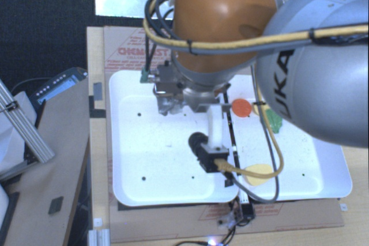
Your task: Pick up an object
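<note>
The left bin (130, 147) lies white beneath me, its floor marked by a few small dark dots (143, 178). My gripper (168, 99) hangs over the far part of that bin, toward its right side. From this angle I cannot tell whether it is open, closed or gripping anything. The things I could pick up all lie in the right bin (323, 181), beyond the dark seam where the two bins meet. An orange disc (241, 107) sits just past the seam. A yellow piece (258, 171) lies nearer the front edge. A green piece (273, 122) sits close to the right of the disc, partly hidden under my grey arm (323, 66).
</note>
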`<state>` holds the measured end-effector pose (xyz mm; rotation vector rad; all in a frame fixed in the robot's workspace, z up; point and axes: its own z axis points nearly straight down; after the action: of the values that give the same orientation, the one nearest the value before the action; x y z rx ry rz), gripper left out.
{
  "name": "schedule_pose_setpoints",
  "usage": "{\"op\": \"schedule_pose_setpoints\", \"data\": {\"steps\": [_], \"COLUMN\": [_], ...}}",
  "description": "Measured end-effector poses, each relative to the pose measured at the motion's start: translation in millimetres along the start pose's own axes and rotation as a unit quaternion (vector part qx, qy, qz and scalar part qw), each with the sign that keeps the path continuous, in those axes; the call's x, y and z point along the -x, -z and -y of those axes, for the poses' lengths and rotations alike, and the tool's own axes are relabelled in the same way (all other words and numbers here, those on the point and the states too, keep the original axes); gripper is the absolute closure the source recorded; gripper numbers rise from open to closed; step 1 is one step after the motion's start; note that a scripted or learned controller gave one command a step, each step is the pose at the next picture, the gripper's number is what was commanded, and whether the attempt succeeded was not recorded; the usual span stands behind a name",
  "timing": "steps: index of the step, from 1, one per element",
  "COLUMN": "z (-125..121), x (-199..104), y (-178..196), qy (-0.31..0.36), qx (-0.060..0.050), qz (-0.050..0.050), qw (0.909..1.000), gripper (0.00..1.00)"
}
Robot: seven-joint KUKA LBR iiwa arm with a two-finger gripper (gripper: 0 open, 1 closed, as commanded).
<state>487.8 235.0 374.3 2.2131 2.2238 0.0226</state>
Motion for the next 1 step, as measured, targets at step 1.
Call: {"op": "schedule_pose_setpoints", "data": {"steps": [1], "z": [2.5], "x": [1.1], "y": [-65.0], "qy": [-0.002], "qx": [-0.008], "qz": [0.004], "qw": [1.0000], "gripper": [1.00]}}
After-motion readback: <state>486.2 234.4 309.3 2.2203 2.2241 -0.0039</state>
